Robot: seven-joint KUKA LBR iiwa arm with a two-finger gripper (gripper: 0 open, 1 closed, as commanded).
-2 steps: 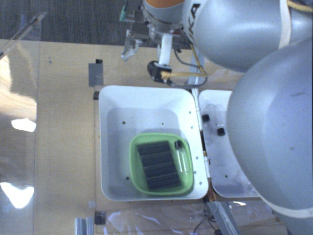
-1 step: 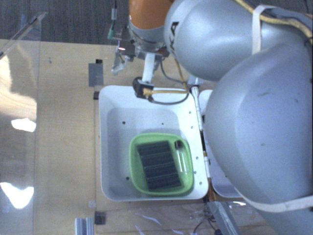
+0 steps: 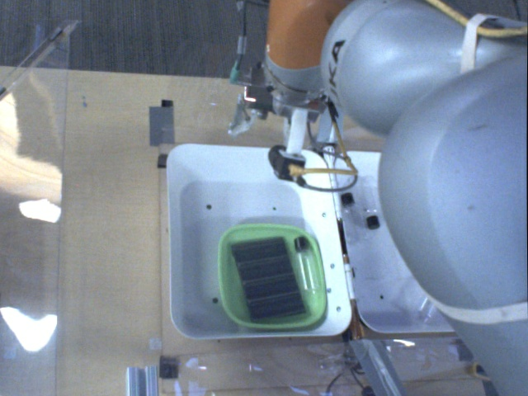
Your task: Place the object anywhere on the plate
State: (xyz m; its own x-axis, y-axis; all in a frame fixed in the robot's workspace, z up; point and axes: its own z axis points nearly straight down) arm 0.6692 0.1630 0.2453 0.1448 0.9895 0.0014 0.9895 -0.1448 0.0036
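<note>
1. Found the dark ribbed block (image 3: 266, 279) lying flat on the green plate (image 3: 227, 258), well inside its rim.
2. Noted a small black piece (image 3: 301, 243) at the plate's far right corner; could not make out what it was.
3. Saw the jaws hanging beyond the plate's far side, well apart from it; could not tell how wide they stood or whether they held anything.
4. Judged the placing step likely done, if the block was the object; next move would call for a clean retreat away from the plate.
5. Spotted dark lettering on the arm (image 3: 355, 48) above the plate; too partial to read.
</note>
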